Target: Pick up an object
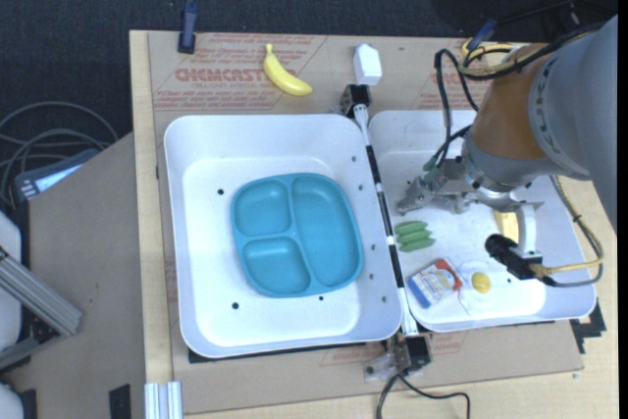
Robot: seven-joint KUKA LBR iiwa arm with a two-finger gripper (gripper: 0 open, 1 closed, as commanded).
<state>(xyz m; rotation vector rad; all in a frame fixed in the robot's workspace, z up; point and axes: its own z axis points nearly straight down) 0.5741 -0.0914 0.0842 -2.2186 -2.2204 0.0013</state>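
My gripper [420,195] hangs low over the left part of the right bin [407,134], pointing toward the divider between the bins. Just below it a green pea pod [411,235] lies on the bin floor, close to the gripper but apart from it. A small red, white and blue box [435,281] lies near the bin's front edge, with a small yellow ball-like thing [481,283] to its right. I see nothing held in the gripper.
The left bin [196,152] holds a blue divided plate [293,233]. Outside the bins, on the bench's far side, lie a yellow banana [286,74], a small white block [368,64] and a dark blue clip [187,26]. The arm covers the right bin's right side.
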